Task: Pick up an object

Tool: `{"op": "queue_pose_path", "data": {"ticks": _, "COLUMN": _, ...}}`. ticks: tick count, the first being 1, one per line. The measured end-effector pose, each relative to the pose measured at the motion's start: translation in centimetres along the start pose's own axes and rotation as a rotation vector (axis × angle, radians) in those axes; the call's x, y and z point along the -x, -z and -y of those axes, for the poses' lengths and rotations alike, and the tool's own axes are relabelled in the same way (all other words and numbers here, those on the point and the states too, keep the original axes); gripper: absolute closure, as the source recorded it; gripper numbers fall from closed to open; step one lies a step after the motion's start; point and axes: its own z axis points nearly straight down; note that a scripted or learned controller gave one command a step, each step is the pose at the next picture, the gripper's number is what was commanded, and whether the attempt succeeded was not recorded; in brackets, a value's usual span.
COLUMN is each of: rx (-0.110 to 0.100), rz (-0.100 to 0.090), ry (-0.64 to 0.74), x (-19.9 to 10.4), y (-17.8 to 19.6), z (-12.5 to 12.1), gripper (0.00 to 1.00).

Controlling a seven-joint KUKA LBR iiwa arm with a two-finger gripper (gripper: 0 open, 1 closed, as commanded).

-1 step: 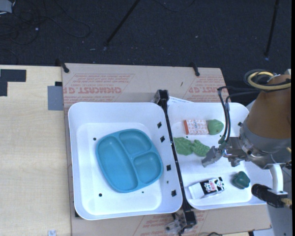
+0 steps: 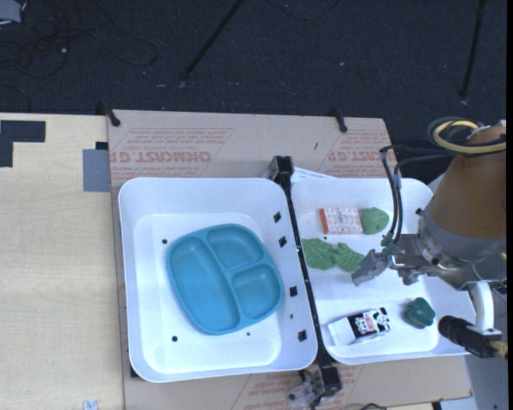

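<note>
The right bin (image 2: 410,196) holds several objects. An orange and white box (image 2: 339,220) lies near its far side, with a round green piece (image 2: 374,219) just to its right. A green leafy toy (image 2: 328,254) lies in the middle left. A black and white carton (image 2: 362,325) rests near the front wall, and a teal lump (image 2: 419,313) sits to its right. My gripper (image 2: 383,266) hangs over the middle of this bin, just right of the leafy toy and above the carton. I see nothing held in it.
The left bin (image 2: 145,229) contains a blue divided plate (image 2: 224,276). A black divider (image 2: 292,263) runs between the bins. The grey arm with its orange band (image 2: 466,190) covers the right bin's right side. Cardboard (image 2: 197,148) lies under both bins.
</note>
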Motion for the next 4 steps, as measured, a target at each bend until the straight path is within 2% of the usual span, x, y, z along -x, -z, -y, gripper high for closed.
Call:
{"op": "queue_pose_path", "data": {"ticks": 2, "rx": -0.007, "rz": -0.003, "ry": 0.001, "x": 0.6, "y": -9.4, "z": -0.8, "gripper": 0.0}}
{"op": "queue_pose_path", "data": {"ticks": 3, "rx": -0.004, "rz": -0.002, "ry": 0.0, "x": 0.5, "y": -12.5, "z": -0.7, "gripper": 0.0}}
{"op": "queue_pose_path", "data": {"ticks": 4, "rx": -0.003, "rz": 0.0, "ry": -0.007, "x": 0.7, "y": -11.3, "z": -0.7, "gripper": 1.0}}
